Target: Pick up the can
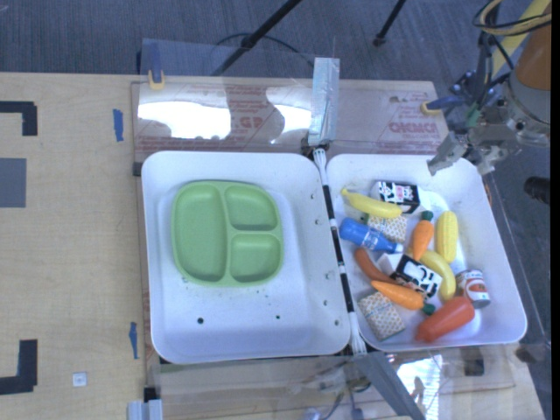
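Jaws: we see the jaws at the upper right, above the far right corner of the right bin; the fingers are a grey blur and we cannot tell whether they are open or closed. We see nothing between them, and they touch none of the things in the bin.

Arm: we see it come in from the right edge, grey, with yellow and blue cables around the wrist.

Can: we find the can near the right wall of the right bin, well apart from the jaws. It is small, with a red and white label. It seems to stand tilted, its pale top turned up and toward the left, so its long axis runs roughly up; we cannot tell the lean more exactly.

Neighbours: a red pepper lies just beside the can at its lower left, and a yellow corn cob lies above it. We also see a banana, a blue bottle and two carrots.

Left bin: we see a green divided plate lying in the left bin.

Desk: both bins sit side by side on the pale wooden desk.
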`<state>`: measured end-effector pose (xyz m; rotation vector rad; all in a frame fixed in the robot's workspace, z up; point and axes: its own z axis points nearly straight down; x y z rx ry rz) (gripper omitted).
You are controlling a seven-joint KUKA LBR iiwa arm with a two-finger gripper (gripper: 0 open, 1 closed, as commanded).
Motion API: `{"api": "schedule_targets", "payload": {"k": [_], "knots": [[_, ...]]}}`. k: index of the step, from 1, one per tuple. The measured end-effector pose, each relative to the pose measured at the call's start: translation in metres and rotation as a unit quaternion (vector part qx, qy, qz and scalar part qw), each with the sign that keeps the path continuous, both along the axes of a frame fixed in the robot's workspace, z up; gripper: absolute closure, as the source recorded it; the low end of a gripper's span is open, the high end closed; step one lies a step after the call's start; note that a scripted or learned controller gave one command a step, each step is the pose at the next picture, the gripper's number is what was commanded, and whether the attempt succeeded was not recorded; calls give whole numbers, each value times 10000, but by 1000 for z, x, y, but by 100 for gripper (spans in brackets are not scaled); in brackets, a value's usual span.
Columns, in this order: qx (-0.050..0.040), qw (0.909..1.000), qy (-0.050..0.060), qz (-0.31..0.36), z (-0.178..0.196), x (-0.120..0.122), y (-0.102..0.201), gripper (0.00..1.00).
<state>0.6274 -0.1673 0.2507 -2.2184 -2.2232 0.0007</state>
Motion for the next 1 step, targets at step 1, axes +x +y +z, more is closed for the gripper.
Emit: {"api": "schedule_targets", "payload": {"k": [1], "knots": [[-3,9990,-8,444,-133,-38,-32,0]]}}
